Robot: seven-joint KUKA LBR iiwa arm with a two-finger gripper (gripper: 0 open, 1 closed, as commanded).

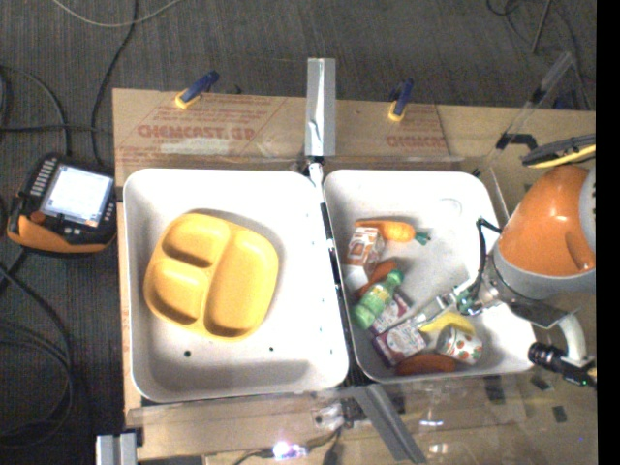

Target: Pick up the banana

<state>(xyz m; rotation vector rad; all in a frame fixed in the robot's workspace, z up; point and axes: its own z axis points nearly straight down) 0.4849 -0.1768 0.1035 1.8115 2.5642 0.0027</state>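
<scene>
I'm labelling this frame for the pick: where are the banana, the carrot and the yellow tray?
banana (455, 325), camera view, on its yellow middle.
carrot (395, 230), camera view, on its orange body.
yellow tray (212, 273), camera view, on the ridge between compartments.

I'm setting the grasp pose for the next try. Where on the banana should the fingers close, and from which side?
Judging from above: the banana lies flat among packets in the right bin, with the gripper next to it. Its middle shows best, so come straight down and close across its narrow width there; neighbours crowd the sides.
</scene>
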